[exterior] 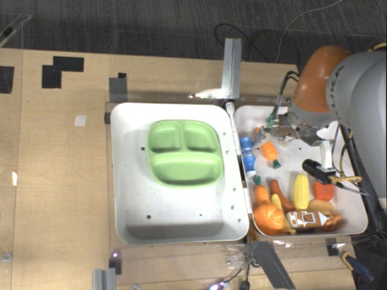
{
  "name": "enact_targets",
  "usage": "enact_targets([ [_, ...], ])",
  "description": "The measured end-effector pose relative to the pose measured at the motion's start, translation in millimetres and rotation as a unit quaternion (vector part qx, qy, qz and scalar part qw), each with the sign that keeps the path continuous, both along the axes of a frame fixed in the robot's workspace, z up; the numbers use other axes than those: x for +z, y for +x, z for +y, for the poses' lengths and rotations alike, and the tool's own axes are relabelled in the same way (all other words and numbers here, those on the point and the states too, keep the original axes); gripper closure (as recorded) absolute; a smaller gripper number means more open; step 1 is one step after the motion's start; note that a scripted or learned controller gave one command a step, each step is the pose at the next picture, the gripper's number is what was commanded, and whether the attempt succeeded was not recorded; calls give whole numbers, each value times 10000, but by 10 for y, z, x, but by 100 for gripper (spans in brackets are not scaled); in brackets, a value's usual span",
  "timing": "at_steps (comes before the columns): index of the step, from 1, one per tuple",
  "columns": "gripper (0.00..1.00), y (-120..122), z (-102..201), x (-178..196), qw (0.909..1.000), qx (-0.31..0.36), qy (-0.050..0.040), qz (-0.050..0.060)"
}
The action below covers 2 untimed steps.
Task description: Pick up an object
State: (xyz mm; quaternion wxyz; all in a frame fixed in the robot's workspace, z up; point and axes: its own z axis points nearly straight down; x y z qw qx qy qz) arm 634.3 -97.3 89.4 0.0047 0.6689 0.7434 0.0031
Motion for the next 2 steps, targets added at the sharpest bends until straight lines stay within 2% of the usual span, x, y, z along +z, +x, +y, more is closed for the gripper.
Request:
enact_targets([
  [1, 100, 28, 19, 131, 10000, 7, 9, -42],
  [2, 100, -61, 281, 1397, 10000, 68, 8, 16],
])
